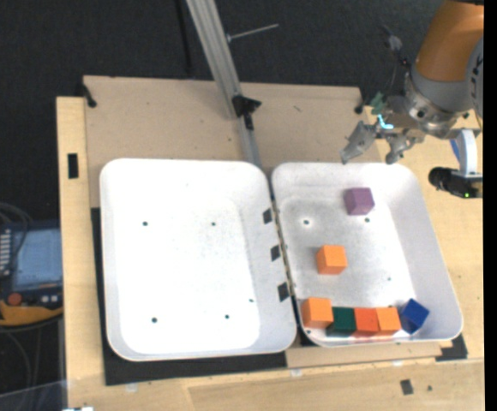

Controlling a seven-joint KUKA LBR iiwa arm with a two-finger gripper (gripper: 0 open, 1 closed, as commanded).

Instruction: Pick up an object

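My gripper hangs above the far edge of the right bin, its two fingers spread open with nothing between them. A purple cube lies just below it in the bin's far part. An orange cube sits alone near the bin's middle. Along the near wall runs a row of cubes: orange, dark green, orange, orange and blue.
The left bin lies beside the right one. A metal post slants up from between the bins' far edges. A pendant and cables sit off the bench at the left.
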